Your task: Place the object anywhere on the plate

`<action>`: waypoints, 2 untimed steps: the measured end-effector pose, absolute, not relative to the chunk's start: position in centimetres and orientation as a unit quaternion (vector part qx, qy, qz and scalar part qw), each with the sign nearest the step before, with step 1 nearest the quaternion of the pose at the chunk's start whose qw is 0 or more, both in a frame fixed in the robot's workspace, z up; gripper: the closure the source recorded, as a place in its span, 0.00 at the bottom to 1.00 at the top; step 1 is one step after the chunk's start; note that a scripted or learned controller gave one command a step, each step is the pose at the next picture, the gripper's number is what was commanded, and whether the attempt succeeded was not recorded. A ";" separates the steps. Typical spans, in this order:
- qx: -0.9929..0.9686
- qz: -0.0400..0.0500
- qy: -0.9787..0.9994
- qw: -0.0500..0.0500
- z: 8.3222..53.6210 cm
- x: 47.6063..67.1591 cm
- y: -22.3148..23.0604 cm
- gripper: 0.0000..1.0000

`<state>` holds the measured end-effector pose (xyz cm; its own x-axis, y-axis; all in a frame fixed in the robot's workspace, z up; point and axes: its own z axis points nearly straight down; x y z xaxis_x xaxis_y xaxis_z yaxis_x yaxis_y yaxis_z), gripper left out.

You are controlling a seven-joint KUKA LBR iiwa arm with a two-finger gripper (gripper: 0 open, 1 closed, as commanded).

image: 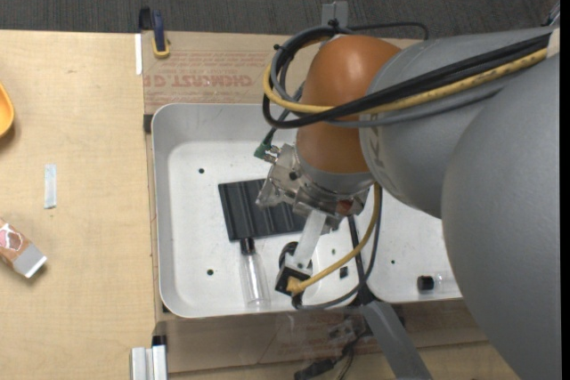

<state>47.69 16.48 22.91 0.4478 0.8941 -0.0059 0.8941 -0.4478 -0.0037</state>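
Fingers (pixel 274 190) over black plate (pixel 242 211), clear tube (pixel 254 276) pointing cap-first at plate

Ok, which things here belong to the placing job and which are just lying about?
Job: black ribbed plate; clear tube with black cap, likely the object.
Lying about: small black piece; grey strip; red-and-white packet; orange thing; blue clamp.
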 end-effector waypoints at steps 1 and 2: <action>-0.837 0.002 -0.547 0.000 9.1 52.4 21.8 0.00; -0.700 0.002 -0.714 -0.001 19.3 57.3 22.7 0.00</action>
